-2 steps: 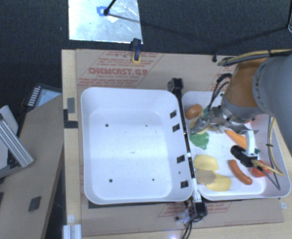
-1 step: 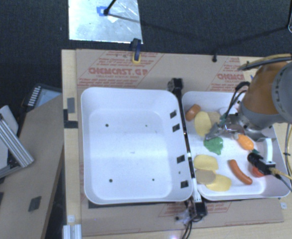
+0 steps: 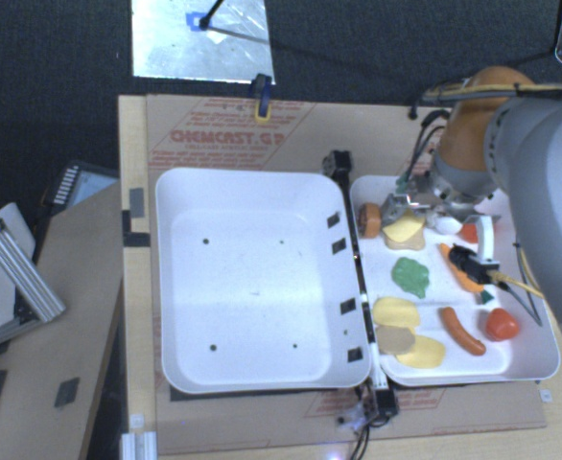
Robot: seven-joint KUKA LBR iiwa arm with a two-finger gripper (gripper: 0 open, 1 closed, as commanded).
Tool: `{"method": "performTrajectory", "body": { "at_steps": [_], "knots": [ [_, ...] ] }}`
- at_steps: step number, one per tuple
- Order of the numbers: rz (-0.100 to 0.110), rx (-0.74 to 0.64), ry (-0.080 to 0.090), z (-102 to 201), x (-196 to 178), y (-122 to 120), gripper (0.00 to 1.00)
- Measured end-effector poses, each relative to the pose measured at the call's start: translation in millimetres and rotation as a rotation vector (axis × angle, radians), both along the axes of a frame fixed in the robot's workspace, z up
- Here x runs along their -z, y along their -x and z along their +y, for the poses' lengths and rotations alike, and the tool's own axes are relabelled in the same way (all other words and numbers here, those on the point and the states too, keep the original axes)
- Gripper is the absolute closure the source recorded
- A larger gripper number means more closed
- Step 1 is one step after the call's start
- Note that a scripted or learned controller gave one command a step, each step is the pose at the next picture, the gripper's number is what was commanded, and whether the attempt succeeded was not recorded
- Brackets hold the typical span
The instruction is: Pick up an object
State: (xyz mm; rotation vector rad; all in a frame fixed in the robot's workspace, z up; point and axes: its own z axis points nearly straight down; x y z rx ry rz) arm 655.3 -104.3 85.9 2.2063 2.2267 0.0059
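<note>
1. Nearest the camera, the tabletop (image 3: 262,412) is carrying two shallow white bins side by side, the left bin (image 3: 252,276) and the right bin (image 3: 535,357).
2. Along the near edge of the right bin, a pale yellow piece (image 3: 423,353) is lying just beside a tan round piece (image 3: 394,338), with another yellow piece (image 3: 396,310) touching it from behind.
3. To the right of these, an orange-red sausage shape (image 3: 462,330) is lying at a slant, and a red tomato-like item (image 3: 501,324) is sitting near the right wall.
4. In the middle of the bin, a green leafy item (image 3: 411,275) is resting apart from the others; a long orange carrot-like piece (image 3: 463,268) is lying to its right (a dark part crosses it).
5. Farther back, a yellow wedge (image 3: 405,231) is sitting beside a small orange-brown item (image 3: 369,220) near the bin's left wall, with a white round item (image 3: 447,225) to the right.
6. The claw (image 3: 403,206) is hanging right over the yellow wedge, at its far edge; how wide it is spread I cannot tell, and nothing is seen pinched in it.
7. Behind it, the grey arm (image 3: 540,161) with its orange band (image 3: 473,127) is reaching in from the right.
</note>
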Motion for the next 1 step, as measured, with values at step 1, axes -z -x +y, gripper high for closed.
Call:
{"method": "performTrajectory", "body": {
  "at_steps": [1],
  "knots": [
    [0.000,0.002,-0.001,-1.5,-11.1,1.8,1.00]
  ]
}}
